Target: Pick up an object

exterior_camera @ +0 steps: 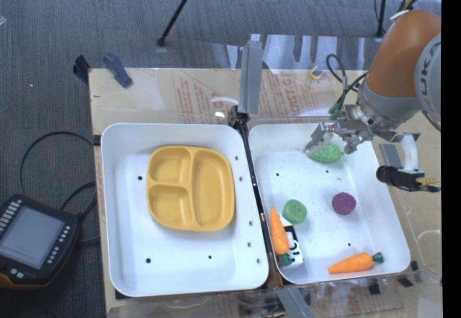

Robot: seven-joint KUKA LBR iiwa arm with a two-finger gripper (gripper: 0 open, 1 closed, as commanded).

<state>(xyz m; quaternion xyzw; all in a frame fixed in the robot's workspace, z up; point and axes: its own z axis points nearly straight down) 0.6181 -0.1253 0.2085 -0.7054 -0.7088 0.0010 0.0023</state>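
My gripper (333, 142) hangs over the far part of the right bin (382, 194), its fingers spread to either side of a light green lumpy object (326, 154) that lies just below them. The gripper is open, and the green object rests on the bin floor between the fingertips. Elsewhere in the right bin lie a purple ball (343, 202), a round green piece (294, 210), an orange carrot (278, 231) by the left wall and a second carrot (353, 262) near the front right corner.
The left bin (130, 259) holds a yellow divided plate (191, 187). A small black-and-white card (293, 246) lies by the front carrot. A grey upright post (250, 78) stands behind the bins' shared wall. A pendant (32, 237) sits on the floor at left.
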